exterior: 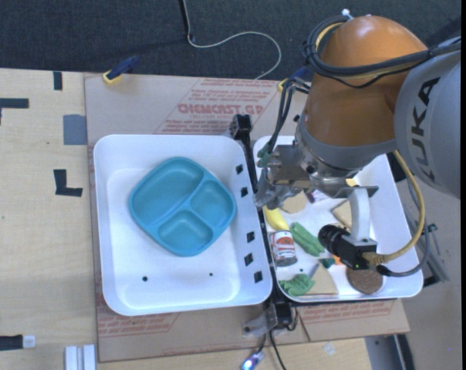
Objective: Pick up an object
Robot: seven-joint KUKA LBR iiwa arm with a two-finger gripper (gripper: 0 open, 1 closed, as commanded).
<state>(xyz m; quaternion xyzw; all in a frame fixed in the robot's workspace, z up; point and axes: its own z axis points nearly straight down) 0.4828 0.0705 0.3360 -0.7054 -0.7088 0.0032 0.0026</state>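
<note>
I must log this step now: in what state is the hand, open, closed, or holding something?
Hand: it cannot be told; it is low over the right bin, above the small items, and the arm hides it.

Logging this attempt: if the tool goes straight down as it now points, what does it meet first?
Probably the yellow banana-shaped toy near the right white bin's left wall; the arm hides the exact line.

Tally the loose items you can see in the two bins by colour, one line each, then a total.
Blue: 1, the divided plate in the left bin.
Green: 2, a long piece and a leafy piece in the right bin.
Yellow: 1, the banana.
Red and white: 1, the small can.
Brown: 1, the round piece.
Total: 6 clearly visible; others are hidden under the arm.
</note>
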